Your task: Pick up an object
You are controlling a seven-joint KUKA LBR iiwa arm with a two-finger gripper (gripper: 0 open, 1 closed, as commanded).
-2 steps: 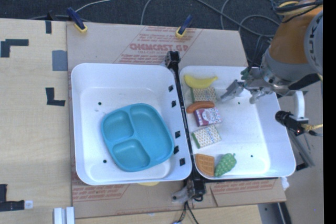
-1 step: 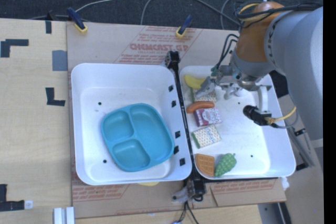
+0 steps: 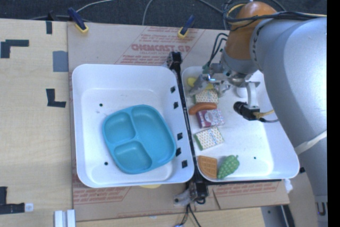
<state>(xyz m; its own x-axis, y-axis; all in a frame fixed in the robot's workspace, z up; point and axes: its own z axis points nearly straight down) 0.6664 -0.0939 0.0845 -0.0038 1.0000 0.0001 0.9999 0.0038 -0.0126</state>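
- White plastic forms both bins: we see the left bin (image 3: 90,87) and the right bin (image 3: 255,138) side by side on a sheet of cardboard (image 3: 154,45) with red print. The sheet lies on the pale wood bench (image 3: 32,141).
- We find one blue plate (image 3: 139,138) lying flat in the left bin. It has three compartments and sits askew toward the near side.
- The arm (image 3: 297,72) reaches in from the right, and its gripper (image 3: 211,82) hangs over the far left corner of the right bin.
- We cannot tell whether the claw stands wide or narrow, nor whether it grips anything; that spot is too cluttered for us to read.
- Just beside the gripper, toward the bin's corner, we see a small yellow piece (image 3: 191,82).
- On the near side of the gripper lies a pale cracker (image 3: 206,97), the thing closest under it. We cannot tell whether the two touch.
- An orange-red sausage (image 3: 203,107) lies against the cracker's near edge.
- Further along the same row, close to the bin's left wall, we see a red packet (image 3: 211,118) and then a pale green packet (image 3: 209,138).
- At the near edge of the right bin, an orange wedge (image 3: 207,166) and a green bunch (image 3: 228,165) sit side by side, touching.
- Blue and yellow clamps (image 3: 78,21) grip the far edge of the cardboard, one at its left corner and one near the middle.
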